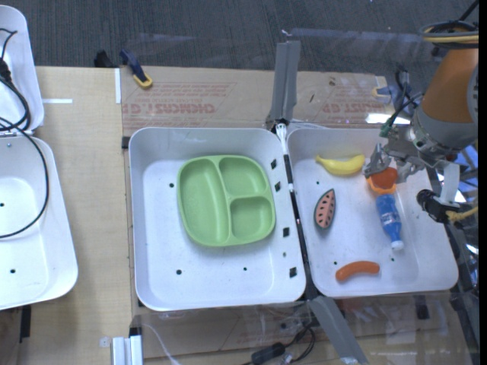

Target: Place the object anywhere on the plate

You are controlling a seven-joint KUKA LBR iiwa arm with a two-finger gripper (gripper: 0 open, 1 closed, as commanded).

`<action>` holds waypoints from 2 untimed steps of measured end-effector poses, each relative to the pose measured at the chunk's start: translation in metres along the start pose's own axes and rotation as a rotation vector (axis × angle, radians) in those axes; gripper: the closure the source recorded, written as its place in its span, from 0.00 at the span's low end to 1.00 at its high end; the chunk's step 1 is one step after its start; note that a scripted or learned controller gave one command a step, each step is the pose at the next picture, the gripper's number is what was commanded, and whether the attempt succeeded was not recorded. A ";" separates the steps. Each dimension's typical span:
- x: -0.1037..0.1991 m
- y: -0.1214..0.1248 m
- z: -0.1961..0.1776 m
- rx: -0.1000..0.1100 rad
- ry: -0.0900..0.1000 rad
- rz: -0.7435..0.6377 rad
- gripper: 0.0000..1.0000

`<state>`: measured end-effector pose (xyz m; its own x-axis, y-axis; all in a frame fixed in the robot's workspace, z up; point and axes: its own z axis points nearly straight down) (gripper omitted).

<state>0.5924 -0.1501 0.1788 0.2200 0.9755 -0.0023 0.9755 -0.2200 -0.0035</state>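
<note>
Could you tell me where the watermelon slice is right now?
The watermelon slice lies in the right bin, near its left wall, below the banana.

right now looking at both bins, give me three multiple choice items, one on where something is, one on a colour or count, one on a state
1. Where does the green plate lie?
A. in the left bin
B. in the right bin
C. on the cardboard behind the bins

2. How many compartments does the plate have?
A. two
B. three
C. five

3. What state is the plate in?
A. it carries the banana
B. it is flipped upside down
C. it sits face up with nothing on it

Answers:
1. A, since the plate rests on the floor of the left bin, while the right bin holds the toys.
2. B, one long section and two smaller ones show.
3. C, the banana, watermelon slice, bottle and sausage all lie in the right bin, where the gripper hangs.
</note>
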 end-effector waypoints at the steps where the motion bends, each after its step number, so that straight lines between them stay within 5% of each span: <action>1: 0.053 -0.043 -0.012 -0.001 0.001 -0.245 1.00; 2: 0.128 -0.018 -0.012 -0.002 0.000 -0.387 1.00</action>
<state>0.6027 -0.0213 0.1905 -0.1640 0.9865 -0.0014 0.9865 0.1640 -0.0019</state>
